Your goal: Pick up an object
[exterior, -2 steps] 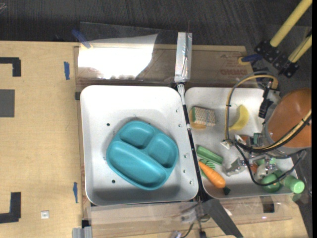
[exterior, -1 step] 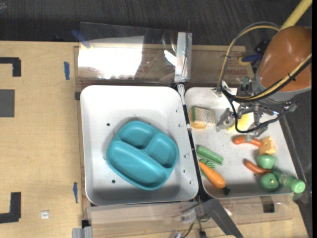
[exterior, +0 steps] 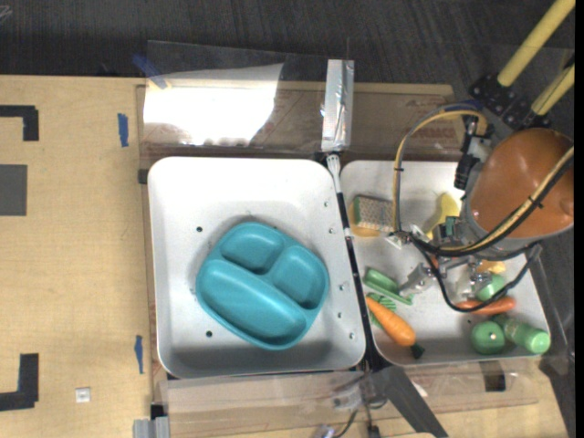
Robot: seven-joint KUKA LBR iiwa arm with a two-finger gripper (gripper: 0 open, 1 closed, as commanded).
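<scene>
**Q:** So what are you looking at on the bench (exterior: 64, 245) right now?

**A:** Biggest thing first — you've got 2 white bins side by side. The left bin (exterior: 182, 190) holds just 1 item, a teal divided plate (exterior: 263, 284) with 3 compartments, sitting a bit tilted near the middle. The right bin (exterior: 383, 176) is the busy one, and that's where the arm (exterior: 516, 185) comes in from your right, its orange band hanging over the bin's right half with yellow and black cables looping around it.

**Q:** And the gripper? Got anything?

**A:** You can make out the gripper (exterior: 429, 276) low in the right bin, metal bits poking out under the cables, but honestly you can't tell how wide it's set or whether anything's between the tips — too much wire clutter there.

**Q:** What's around to grab?

**A:** Plenty, all in the right bin. Going down in size: a carrot (exterior: 392, 325) lies at a slant near the front-left corner, 2 green round pieces (exterior: 506, 338) sit just beside each other at the front right, a tan block with a green patch (exterior: 370, 213) is toward the back left, a green pod-like thing (exterior: 385, 284) lies just above the carrot, and a yellow piece (exterior: 447, 206) peeks out right next to the arm. There's also a small orange-red strip (exterior: 488, 307) just above the green pieces.
</scene>
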